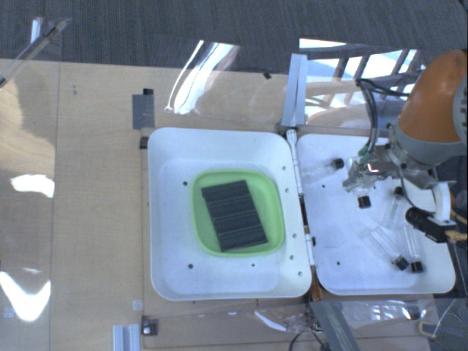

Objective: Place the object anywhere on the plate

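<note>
- Black block [233,216] lies flat on the green plate [274,218], near its middle, in the left bin [164,210].
- Arm [439,115] reaches over the right bin [329,269], well apart from the plate.
- Pincer [363,178] is near that bin's upper middle; whether it is open or closed, I cannot tell.
- Both bins sit on the worktop [80,196].
</note>
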Controlling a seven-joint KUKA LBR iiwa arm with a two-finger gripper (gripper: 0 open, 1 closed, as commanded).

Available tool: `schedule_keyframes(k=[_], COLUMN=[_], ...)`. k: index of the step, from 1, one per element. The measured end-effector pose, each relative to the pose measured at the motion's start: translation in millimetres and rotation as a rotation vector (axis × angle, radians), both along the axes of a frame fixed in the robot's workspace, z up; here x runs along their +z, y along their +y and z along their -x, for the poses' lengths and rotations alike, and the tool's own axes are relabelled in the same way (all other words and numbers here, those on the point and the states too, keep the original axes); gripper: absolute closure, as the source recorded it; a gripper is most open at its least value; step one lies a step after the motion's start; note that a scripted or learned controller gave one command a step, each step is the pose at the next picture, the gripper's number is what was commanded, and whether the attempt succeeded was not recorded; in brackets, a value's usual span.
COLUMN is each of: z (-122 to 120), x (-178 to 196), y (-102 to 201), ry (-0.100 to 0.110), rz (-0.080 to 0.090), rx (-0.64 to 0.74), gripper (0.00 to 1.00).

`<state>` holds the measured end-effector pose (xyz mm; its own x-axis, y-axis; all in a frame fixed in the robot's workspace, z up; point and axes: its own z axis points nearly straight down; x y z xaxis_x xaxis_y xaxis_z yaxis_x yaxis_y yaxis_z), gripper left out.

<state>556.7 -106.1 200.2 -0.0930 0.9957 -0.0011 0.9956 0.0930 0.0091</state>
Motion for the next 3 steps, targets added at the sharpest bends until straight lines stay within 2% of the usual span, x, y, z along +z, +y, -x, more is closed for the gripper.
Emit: schedule_keyframes(k=[1, 2, 3], z=[-4.5, -17.5, -17.5], x=[-15.4, -14.6, -14.4], y=[80.1, 176.8, 176.6], ry=[0.005, 0.002, 0.002], rz=[-0.001, 0.0, 0.0], rx=[0.031, 0.18, 0.18], gripper=[1.0, 1.0, 0.0])
